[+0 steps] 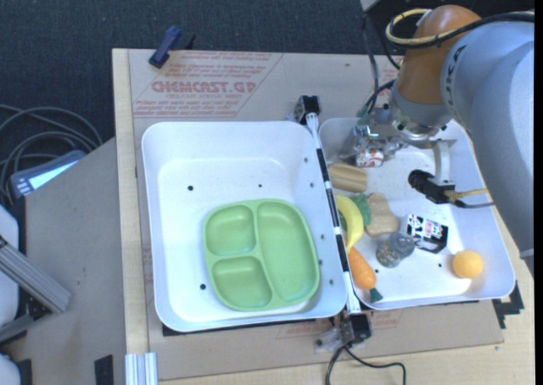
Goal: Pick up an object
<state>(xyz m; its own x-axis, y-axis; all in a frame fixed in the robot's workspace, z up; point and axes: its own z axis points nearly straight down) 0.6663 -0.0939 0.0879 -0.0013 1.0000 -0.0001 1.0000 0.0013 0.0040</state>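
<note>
two bins [170,154] (gripper [371,144] over right)

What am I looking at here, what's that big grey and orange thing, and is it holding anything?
One camera fixed above a bench looks down at a slant. The grey robot arm with an orange band reaches in from the right. Its two-finger gripper hangs low over the far corner of the right white bin; whether it holds anything is unclear. That bin contains a yellow banana, an orange carrot, a small orange ball and other items. The left white bin holds a green divided plastic tray.
</note>
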